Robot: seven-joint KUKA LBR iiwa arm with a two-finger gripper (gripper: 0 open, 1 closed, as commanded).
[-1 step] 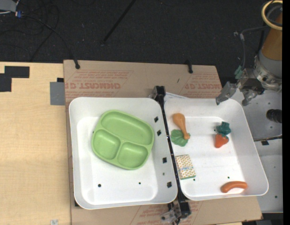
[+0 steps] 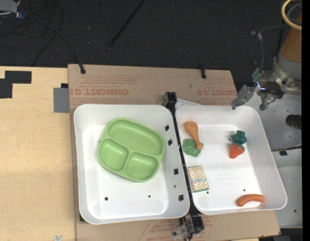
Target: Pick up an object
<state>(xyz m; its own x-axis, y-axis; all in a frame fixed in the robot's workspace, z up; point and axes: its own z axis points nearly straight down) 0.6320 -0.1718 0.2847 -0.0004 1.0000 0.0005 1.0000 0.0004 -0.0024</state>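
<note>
The right bin (image 2: 265,149) holds several small items: an orange drumstick-shaped toy (image 2: 192,130) touching a green lump (image 2: 190,147), a red strawberry toy with a teal top (image 2: 237,145), a patterned square packet (image 2: 198,178) and an orange sausage-shaped toy (image 2: 250,200) in the near right corner. My gripper (image 2: 252,97) hangs above the bin's far right corner, outside the rim, with its two grey fingers spread apart and nothing between them. The arm's orange band (image 2: 292,43) rises above it at the right edge.
The left bin (image 2: 90,185) holds a green divided plate (image 2: 131,149). A black divider (image 2: 178,159) runs between the bins. Brown cardboard (image 2: 145,87) lies beneath both, with a light wooden bench top (image 2: 29,154) to the left and dark floor with cables behind.
</note>
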